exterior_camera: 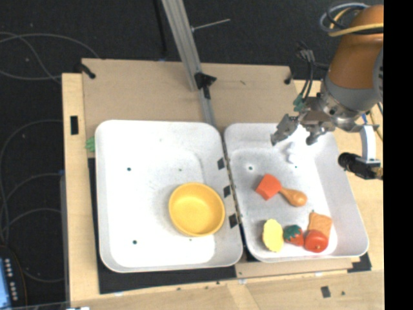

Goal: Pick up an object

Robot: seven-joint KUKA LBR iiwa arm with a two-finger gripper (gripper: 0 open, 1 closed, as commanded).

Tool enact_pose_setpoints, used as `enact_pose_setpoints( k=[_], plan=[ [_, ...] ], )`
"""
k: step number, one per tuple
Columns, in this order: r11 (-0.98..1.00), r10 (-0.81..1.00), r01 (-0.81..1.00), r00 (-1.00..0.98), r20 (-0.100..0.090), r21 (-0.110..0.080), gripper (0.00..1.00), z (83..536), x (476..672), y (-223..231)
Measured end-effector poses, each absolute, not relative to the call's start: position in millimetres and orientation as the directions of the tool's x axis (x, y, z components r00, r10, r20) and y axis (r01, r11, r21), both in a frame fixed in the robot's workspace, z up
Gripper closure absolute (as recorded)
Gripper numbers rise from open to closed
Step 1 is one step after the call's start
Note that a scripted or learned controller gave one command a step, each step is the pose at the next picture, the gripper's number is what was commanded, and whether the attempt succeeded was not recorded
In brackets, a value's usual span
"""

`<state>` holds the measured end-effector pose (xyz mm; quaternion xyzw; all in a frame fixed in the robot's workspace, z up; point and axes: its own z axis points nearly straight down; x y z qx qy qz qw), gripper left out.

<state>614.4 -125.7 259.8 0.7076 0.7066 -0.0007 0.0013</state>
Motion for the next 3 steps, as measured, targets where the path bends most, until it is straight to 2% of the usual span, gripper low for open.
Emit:
enact_pose_setpoints(
  k=[2, 3],
  plan=[
    [-0.003, 1.0, 1.0, 0.003, -0.003, -0.003, 0.0, 158, 607.1, -123],
    [-0.007, 1.0, 1.0, 0.007, -0.001, 0.004, 1.0, 172, 609.2, -123]
  ],
)
